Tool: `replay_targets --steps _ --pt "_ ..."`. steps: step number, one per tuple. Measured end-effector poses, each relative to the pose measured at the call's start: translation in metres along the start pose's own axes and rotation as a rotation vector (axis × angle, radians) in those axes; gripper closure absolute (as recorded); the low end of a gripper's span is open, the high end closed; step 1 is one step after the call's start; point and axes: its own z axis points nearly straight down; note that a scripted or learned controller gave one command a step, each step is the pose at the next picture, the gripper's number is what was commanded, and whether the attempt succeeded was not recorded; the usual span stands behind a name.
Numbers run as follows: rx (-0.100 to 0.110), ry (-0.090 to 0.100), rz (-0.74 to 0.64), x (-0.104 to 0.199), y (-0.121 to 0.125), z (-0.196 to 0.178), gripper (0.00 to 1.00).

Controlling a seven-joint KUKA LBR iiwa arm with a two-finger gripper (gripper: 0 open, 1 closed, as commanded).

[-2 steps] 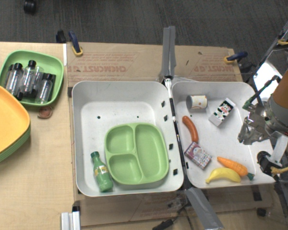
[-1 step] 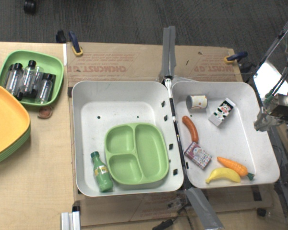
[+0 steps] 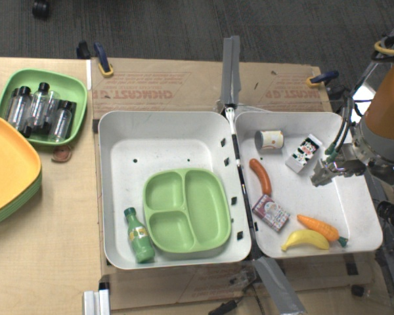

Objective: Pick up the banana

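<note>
Along the right bin's (image 3: 354,126) front edge we see the banana (image 3: 306,241) beside a carrot (image 3: 319,227); our gripper (image 3: 327,173) hovers well apart. "CHEMCAST GP" marks the worktop's brown sheet (image 3: 163,94).

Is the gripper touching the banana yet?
Apart. In the camera view the gripper hangs near the right bin's right wall, with bare bin floor and the carrot between it and the banana at the front.
</note>
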Motion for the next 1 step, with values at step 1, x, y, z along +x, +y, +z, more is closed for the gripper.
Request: replay_targets --steps 1 --pt "-0.001 -0.002 0.293 -0.05 -0.0016 0.0019 1.0"
